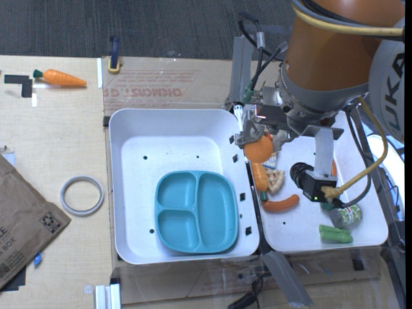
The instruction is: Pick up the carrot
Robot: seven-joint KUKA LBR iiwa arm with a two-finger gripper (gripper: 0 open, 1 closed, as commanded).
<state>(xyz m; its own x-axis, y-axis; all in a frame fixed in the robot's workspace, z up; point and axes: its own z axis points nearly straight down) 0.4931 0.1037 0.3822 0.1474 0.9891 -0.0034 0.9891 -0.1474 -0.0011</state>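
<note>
An orange carrot (pixel 261 176) lies along the left wall of the right bin (pixel 367 172), tip pointing toward the front. Just behind it sits a rounder orange piece (pixel 259 150), which may be a separate fruit or the carrot's thick end; I cannot tell which. My gripper (pixel 259 136) hangs right over that orange piece, at or touching its top, close to the wall between the two bins. A second carrot (pixel 59 78) with a green top lies on the bench at the far left, outside the bins.
The right bin also holds a pizza slice (pixel 276 181), a red sausage (pixel 281 203), a small can (pixel 348 214) and a green vegetable (pixel 335 234). A blue divided plate (pixel 196 211) sits in the left bin (pixel 129 172). A tape ring (pixel 82 194) lies on the bench.
</note>
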